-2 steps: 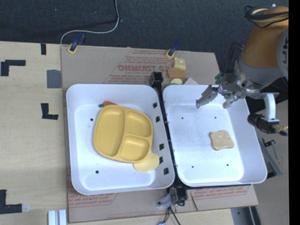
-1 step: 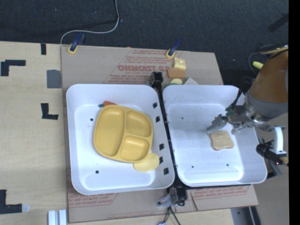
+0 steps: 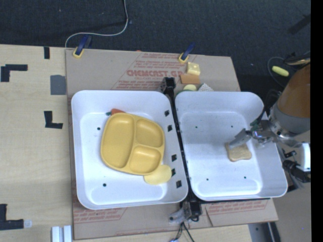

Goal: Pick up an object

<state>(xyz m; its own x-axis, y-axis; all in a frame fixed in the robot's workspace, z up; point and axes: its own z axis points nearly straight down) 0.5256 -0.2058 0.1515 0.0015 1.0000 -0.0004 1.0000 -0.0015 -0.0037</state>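
A tan, toast-shaped piece [image 3: 239, 154] lies flat in the right bin [image 3: 217, 105], right of its middle. My gripper [image 3: 237, 142] reaches in from the right and hangs just above the piece's upper left edge; whether it touches the piece I cannot tell. The left bin [image 3: 86, 105] holds a yellow divided plate [image 3: 132, 143]. A pale yellow round piece [image 3: 158, 175] pokes out from under the plate's lower right corner. A small red thing [image 3: 115, 111] peeks out at the plate's upper left.
Behind the bins, on the cardboard, sit an orange block [image 3: 190, 78], a yellow block [image 3: 194, 68] and a pale green bit [image 3: 189, 87]. Black clips [image 3: 168, 84] join the two bins along their shared wall. The arm's body [image 3: 295, 105] stands over the right bin's right rim.
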